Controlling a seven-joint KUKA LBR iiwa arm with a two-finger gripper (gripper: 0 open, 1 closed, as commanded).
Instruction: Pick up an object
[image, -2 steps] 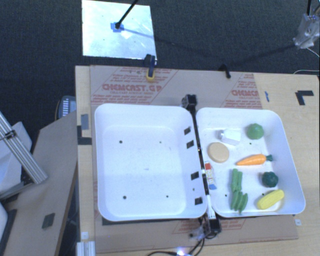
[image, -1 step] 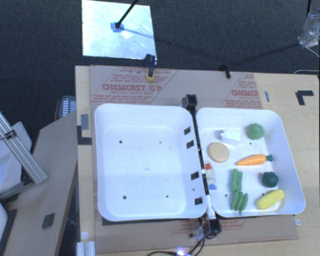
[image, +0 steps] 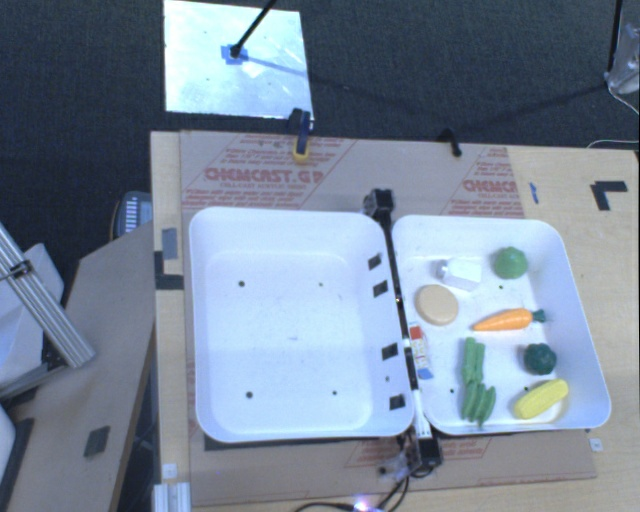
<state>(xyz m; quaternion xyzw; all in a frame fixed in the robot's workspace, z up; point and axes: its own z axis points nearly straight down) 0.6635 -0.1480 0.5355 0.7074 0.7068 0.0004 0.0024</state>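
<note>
Here, carrot (image: 504, 321) beside tan disc (image: 436, 305) in right bin (image: 578, 290).

Two white bins side by side on bench (image: 330, 165): left bin (image: 290, 325), right bin (image: 575, 330). Black clips (image: 385, 290) along the seam. Shiny metal plate (image: 238, 60) far left on dark floor. Aluminium rail (image: 40, 310) at left edge.
</note>
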